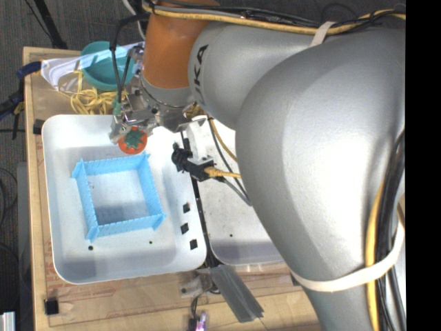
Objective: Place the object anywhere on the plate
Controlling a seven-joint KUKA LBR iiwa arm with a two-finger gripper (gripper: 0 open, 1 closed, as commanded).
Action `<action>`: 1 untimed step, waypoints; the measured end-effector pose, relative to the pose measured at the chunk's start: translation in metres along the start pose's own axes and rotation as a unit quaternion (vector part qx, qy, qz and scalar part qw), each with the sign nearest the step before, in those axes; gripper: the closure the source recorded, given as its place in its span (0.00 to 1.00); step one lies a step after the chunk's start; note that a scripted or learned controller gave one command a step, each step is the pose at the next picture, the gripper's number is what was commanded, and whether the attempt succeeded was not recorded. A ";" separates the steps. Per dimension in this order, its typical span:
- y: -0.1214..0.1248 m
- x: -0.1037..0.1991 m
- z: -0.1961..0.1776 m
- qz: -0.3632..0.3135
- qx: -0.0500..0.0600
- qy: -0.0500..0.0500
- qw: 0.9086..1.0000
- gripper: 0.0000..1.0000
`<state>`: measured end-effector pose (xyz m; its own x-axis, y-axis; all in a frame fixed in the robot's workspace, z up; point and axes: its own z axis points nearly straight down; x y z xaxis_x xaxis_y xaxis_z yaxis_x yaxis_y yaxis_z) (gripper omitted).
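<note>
Two white bins sit side by side on the wooden bench. A small orange-and-green object (132, 142) is pinched between the gripper's (129, 135) jaws, held just over the blue plate's (88, 205) far rim in the left bin (62, 254), presumably so releasing it lands it there.

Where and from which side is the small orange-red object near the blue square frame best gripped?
Judging from this view, grip the orange-red object across its rounded body, coming straight down from above: it sits low in the left bin, just outside the blue frame, under the hand.
</note>
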<state>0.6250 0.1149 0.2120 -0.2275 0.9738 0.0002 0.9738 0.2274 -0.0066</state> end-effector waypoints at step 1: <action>-0.032 0.044 0.043 -0.074 0.000 0.000 0.997 1.00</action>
<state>0.5838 0.1507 0.1691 -0.3693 0.9293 0.0005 0.9293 0.3693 -0.0057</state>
